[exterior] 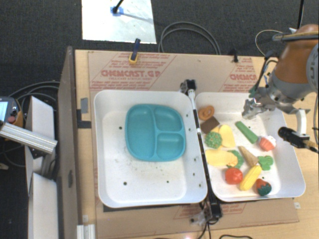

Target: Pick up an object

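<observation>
**Technician:** Report the position of the arm.

**Observer:** The grey arm with the orange band [297, 59] reaches in from the right. Its end effector [250, 108] hangs above the upper part of the right white plastic bin [294, 176]. I cannot tell whether it is spread or pressed together. Nothing is visible between its tips.

**Technician:** Contents of that bin?

**Observer:** Toy food items. A long green vegetable piece [246, 132] lies just below the end effector, tilted. Beside its lower end sits a small red-and-white piece [268, 143]. Near the dividing wall lie a round orange-brown biscuit [206, 113], a dark brown block [210, 124] and a green broccoli floret [213, 140]. A pale yellow piece [227, 135] touches the floret. Lower down are a red tomato [233, 176] and a yellow corn cob [250, 177], side by side.

**Technician:** And the left bin?

**Observer:** The left white bin [112, 183] holds a teal compartment tray [154, 133], lying flat. Both bins rest on a cardboard sheet [149, 71] on the tabletop.
</observation>
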